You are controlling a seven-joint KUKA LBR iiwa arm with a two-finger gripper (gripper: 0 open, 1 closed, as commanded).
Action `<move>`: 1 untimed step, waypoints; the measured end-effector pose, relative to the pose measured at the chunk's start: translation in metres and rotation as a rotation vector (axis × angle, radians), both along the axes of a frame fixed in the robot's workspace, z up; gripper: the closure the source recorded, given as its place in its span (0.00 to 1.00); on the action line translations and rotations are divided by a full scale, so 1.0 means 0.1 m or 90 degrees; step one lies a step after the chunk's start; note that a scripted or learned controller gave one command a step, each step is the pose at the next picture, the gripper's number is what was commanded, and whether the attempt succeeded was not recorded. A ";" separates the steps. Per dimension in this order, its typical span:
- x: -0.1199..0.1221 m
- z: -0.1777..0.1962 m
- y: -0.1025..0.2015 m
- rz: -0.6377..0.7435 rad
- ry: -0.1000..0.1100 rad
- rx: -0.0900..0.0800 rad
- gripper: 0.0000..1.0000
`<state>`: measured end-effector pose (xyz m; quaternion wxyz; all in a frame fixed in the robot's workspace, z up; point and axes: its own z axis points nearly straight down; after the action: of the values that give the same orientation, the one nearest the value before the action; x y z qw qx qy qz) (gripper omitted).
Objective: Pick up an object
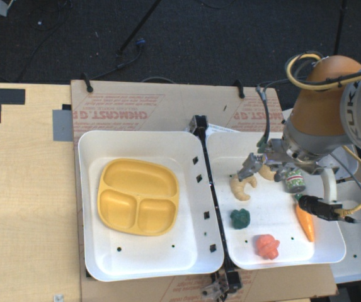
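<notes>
My gripper (259,166) hangs low over the upper middle of the right bin (230,145). A beige croissant-shaped toy (240,189) lies just below and left of it, and a second beige piece (269,172) shows right under the gripper. A small green can (294,182) sits just right of the gripper. An orange carrot (305,223) lies near the bin's right wall. A dark green broccoli piece (240,218) and a pink-red lump (267,246) rest toward the front. Nothing is visibly lifted off the bin floor.
A yellow divided plate (139,195) lies in the left bin (92,162). A black divider (206,187) runs between the two bins. A black cable with an orange tip (322,209) crosses above the carrot. Cardboard lies under the bins.
</notes>
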<state>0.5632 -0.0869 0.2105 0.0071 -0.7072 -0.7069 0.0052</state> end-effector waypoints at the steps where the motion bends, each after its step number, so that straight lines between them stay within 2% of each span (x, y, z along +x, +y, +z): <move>1: 0.02 0.05 0.00 0.001 -0.006 -0.001 0.00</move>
<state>0.5654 -0.0873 0.2160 0.0030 -0.7067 -0.7075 0.0021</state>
